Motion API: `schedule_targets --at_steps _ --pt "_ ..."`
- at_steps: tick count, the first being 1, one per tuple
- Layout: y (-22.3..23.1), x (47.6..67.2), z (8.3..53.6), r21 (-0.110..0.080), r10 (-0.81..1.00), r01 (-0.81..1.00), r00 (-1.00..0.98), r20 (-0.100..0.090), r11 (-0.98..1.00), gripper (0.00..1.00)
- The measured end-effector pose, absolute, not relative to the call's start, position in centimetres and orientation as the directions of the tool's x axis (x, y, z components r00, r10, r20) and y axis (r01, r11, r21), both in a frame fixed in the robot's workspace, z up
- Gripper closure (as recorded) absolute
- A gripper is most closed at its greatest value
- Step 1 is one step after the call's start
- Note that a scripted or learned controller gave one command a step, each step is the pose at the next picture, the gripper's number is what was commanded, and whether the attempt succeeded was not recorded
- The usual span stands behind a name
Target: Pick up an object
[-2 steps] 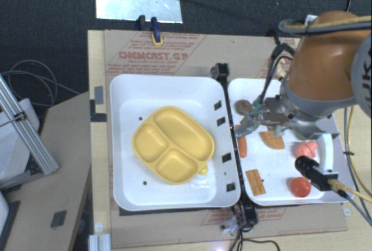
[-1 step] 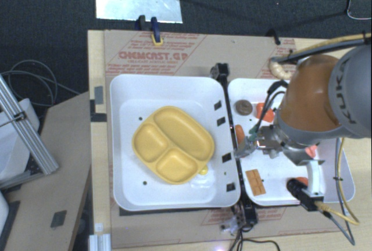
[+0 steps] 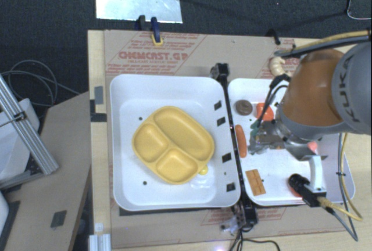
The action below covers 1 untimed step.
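Observation:
In the right bin (image 3: 278,193), my gripper (image 3: 260,142) hangs low over the left half, under the grey and orange arm. An orange sausage-shaped piece (image 3: 241,141) lies just left of the gripper, close to the bin's left wall. A brown disc (image 3: 243,107) sits at the bin's far left corner. Beside the disc, a red-orange piece (image 3: 264,111) is partly hidden by the wrist. An orange rectangular piece (image 3: 255,182) lies near the front. Nothing shows in the gripper's grasp.
The left bin (image 3: 125,128) holds a yellow three-compartment plate (image 3: 172,144), with a small yellow bit (image 3: 202,171) at its near right edge. Black clips line the divider (image 3: 228,128) between the bins. The arm covers the right bin's right half.

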<state>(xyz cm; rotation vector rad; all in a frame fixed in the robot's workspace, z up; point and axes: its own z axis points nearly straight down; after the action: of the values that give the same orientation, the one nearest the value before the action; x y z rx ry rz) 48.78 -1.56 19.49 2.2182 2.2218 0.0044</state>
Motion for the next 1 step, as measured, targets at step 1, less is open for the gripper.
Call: schedule_targets --at_steps 1 --pt "9.64 48.6 18.37 0.0 1.0 1.0 -0.014 0.003 0.014 1.0"
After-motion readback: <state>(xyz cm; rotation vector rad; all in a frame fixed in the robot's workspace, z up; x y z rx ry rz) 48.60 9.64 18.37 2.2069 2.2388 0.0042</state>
